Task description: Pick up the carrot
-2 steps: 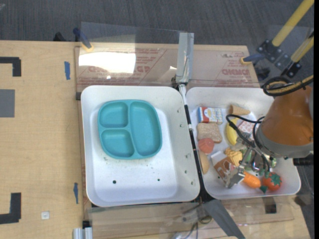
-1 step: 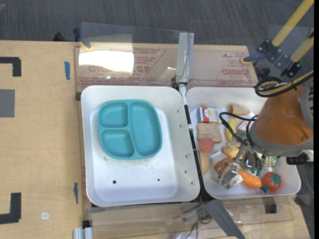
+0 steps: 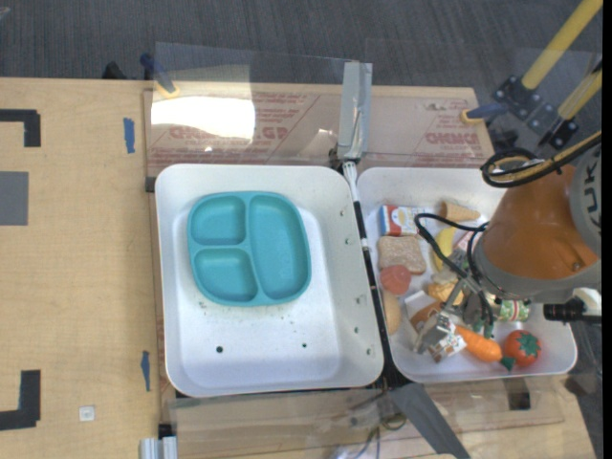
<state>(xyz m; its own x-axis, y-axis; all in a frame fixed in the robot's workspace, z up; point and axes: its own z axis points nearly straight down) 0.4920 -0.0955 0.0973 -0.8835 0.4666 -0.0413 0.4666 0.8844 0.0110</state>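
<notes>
The carrot (image 3: 479,344) is a small orange piece lying near the front of the right bin (image 3: 559,361), between a grey package and a red tomato (image 3: 523,348). My gripper (image 3: 441,334) reaches down into this bin from the right, under the arm's orange band (image 3: 529,237). Its metal tip sits just left of the carrot's thick end, touching or nearly touching it. The carrot still rests on the bin floor.
The right bin is crowded with toy food: a milk carton (image 3: 396,220), a bread slice (image 3: 402,253), a red round slice (image 3: 395,279), a banana (image 3: 444,243). The left bin (image 3: 325,347) holds a teal divided plate (image 3: 251,249). A divider wall (image 3: 368,275) separates the bins.
</notes>
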